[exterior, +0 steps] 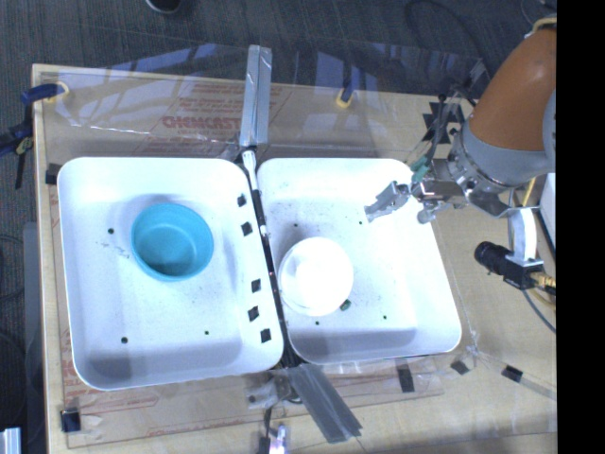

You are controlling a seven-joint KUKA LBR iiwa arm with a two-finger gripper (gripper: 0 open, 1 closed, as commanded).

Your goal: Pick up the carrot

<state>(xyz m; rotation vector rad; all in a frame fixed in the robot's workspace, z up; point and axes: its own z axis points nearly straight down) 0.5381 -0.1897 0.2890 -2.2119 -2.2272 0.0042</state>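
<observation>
My gripper (405, 206) hangs over the upper right part of the right bin (416, 282), close to its right wall. Its two grey fingers (383, 200) are spread apart with nothing between them, so it is open. A white upturned bowl (316, 274) sits in the lower middle of that bin, down and to the left of the gripper. A small dark green bit (346, 303) peeks out at the bowl's lower right edge; I cannot tell what it belongs to. No orange carrot shape is visible in either bin.
A blue bowl (172, 241) stands upright in the left bin (95, 329). A ridge with black clips (255, 272) divides the two bins. Clear plastic sheeting (170, 112) lies along the back of the bench.
</observation>
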